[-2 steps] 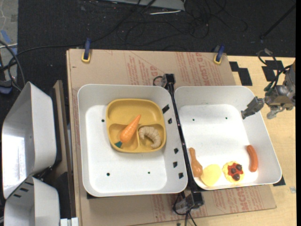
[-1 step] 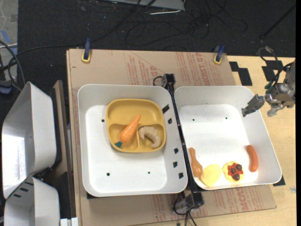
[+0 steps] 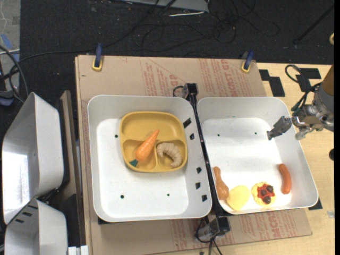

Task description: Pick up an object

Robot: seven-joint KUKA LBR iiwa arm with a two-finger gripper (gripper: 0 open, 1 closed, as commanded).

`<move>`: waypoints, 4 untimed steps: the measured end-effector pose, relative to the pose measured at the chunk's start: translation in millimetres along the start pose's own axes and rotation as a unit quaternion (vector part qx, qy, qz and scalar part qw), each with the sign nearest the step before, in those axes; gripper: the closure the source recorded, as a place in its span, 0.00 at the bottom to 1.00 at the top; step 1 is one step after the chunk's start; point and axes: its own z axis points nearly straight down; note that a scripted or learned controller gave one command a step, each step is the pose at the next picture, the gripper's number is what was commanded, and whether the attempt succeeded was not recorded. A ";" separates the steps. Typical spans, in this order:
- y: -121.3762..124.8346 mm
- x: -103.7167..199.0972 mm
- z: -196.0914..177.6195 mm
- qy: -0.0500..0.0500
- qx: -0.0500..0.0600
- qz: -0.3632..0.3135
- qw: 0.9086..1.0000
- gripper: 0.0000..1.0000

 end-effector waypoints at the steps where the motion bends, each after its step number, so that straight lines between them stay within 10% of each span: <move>1: 5.9 7.6 59.0 0.001 0.001 -0.001 1.000 0.00; 2: -2.9 1.5 111.5 0.001 0.001 0.000 1.000 0.00; 3: -0.8 1.7 97.7 0.000 -0.002 0.000 1.000 1.00; 4: 5.6 7.7 51.5 -0.001 -0.004 -0.003 1.000 1.00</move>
